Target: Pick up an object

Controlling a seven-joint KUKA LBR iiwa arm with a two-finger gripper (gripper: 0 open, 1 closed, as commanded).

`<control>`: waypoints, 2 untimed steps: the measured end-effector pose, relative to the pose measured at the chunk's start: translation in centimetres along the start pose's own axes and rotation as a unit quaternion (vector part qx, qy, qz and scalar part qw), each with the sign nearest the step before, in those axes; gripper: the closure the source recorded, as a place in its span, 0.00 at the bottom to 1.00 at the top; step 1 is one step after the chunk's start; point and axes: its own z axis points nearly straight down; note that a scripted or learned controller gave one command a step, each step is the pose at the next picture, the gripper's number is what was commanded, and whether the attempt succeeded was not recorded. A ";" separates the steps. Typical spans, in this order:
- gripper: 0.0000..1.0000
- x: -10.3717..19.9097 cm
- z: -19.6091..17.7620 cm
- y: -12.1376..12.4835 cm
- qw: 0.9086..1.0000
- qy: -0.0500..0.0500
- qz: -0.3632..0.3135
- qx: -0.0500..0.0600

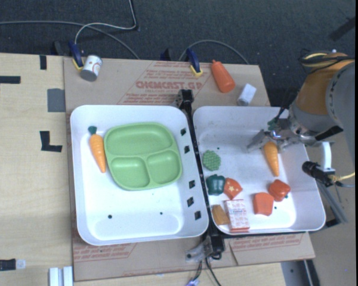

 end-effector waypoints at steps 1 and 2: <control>1.00 -0.1 -1.0 0.1 1.000 -0.002 0.000 -0.001; 1.00 6.4 -2.1 3.0 1.000 0.001 0.000 0.002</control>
